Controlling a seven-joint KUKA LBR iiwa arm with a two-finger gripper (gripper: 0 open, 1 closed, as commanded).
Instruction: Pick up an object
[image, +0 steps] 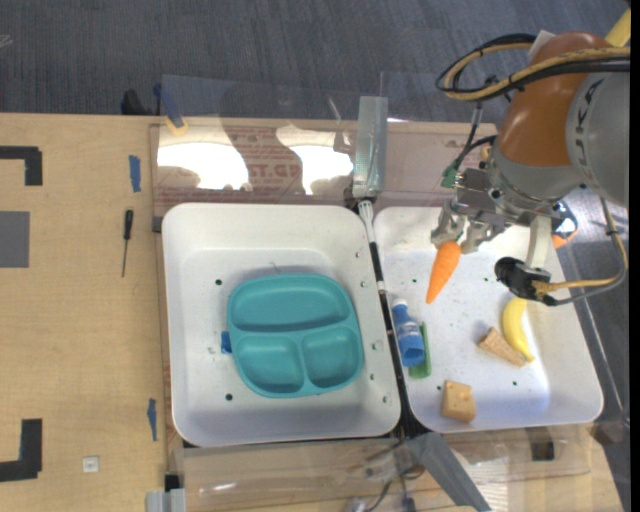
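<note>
Across the bench, two shallow white bins sat side by side, the left bin (190, 400) taken up largely by a teal divided tray (293, 333) lying flat near its middle, its three compartments facing up. That tray looked like a drop-off place rather than something to lift, though nothing confirmed this. The right bin (570, 400) held the loose items, scattered apart, which left room to reach each one. Over its upper part hung the arm (560, 110), reaching in from the right, its gripper (458, 235) pointed down and closed on the top end of an orange carrot (441, 272). The carrot hung nearly upright, tilted slightly, its tip toward the bin floor; whether that tip touched the floor could not be told. A grip at the thick end made sense, since that end gave the fingers most to bite on. To the right lay a banana (514, 326), with a tan wedge (497, 346) just beside it. Against the bin's left wall lay a blue bottle (407, 335) on a green strip, and near the lower edge sat a small tan block (459, 401).
</note>
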